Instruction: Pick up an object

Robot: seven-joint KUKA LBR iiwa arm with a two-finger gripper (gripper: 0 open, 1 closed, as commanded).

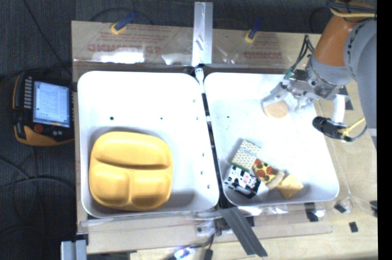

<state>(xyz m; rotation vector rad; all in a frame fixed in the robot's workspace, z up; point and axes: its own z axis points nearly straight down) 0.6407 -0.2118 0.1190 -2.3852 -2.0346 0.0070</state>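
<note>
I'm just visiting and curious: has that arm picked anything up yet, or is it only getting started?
Nothing looks lifted yet. The gripper sits low in the right bin, right by a small tan round piece; I can't tell whether it has hold of it. The patterned packets lie in that bin's near corner, and the big yellow object rests in the left bin. The actual lift remains.

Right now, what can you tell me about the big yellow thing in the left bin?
The yellow object is a large, smooth, rounded lump, plastic or foam by its look, with a crosswise groove and a short cleft that split it into three bulging lobes. It lies flat in the left bin's near half, apart from anything else.
</note>
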